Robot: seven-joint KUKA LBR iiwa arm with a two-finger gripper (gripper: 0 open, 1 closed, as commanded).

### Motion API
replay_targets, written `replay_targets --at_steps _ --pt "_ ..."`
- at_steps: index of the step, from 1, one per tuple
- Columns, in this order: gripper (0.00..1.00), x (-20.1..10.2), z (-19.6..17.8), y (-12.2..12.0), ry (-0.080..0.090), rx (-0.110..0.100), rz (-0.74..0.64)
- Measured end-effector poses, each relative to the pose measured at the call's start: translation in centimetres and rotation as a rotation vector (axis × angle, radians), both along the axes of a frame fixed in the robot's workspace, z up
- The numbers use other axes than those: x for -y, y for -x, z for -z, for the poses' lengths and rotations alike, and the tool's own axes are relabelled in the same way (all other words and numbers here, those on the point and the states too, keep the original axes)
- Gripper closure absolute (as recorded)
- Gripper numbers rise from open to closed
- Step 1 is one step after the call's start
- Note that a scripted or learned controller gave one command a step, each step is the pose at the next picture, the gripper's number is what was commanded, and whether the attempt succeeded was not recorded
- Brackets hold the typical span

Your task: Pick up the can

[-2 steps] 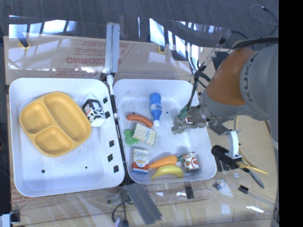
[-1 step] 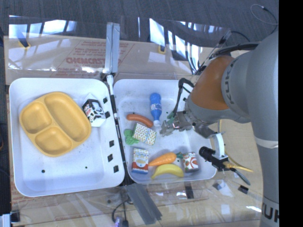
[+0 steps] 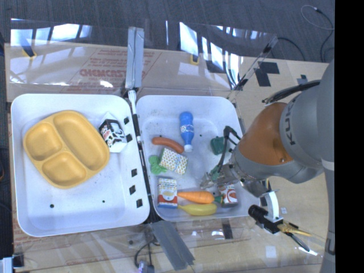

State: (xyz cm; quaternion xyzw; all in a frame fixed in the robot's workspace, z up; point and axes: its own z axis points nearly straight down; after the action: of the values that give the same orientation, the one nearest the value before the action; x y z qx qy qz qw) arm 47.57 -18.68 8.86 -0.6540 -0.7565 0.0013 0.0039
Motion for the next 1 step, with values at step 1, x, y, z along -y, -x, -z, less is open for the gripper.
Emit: replay_targets --at_steps 1 --pt "0.00 -0.06 0.01 -0.03 0.000 0.000 -0.002"
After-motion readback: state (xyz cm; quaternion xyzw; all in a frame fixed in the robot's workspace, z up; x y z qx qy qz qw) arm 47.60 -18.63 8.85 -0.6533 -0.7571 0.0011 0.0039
